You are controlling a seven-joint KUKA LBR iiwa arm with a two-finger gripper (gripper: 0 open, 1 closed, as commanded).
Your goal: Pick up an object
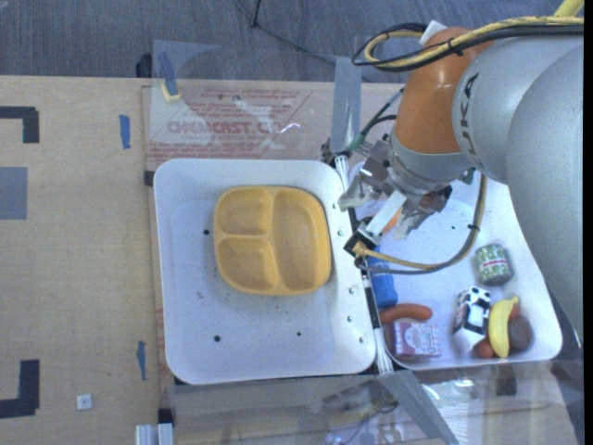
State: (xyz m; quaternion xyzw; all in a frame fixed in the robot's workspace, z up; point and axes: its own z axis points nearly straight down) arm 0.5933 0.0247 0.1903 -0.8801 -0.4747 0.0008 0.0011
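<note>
hand (394,213) fingers perhaps hidden beneath wrist

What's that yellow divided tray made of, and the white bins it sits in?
The yellow tray looks like moulded plastic with a matte finish: even colour, rounded corners, three soft-edged compartments pressed in. The white bins, left and right, seem to be smooth plastic too, with rounded rims and a faint sheen, though painted metal can't be ruled out from above.
</note>
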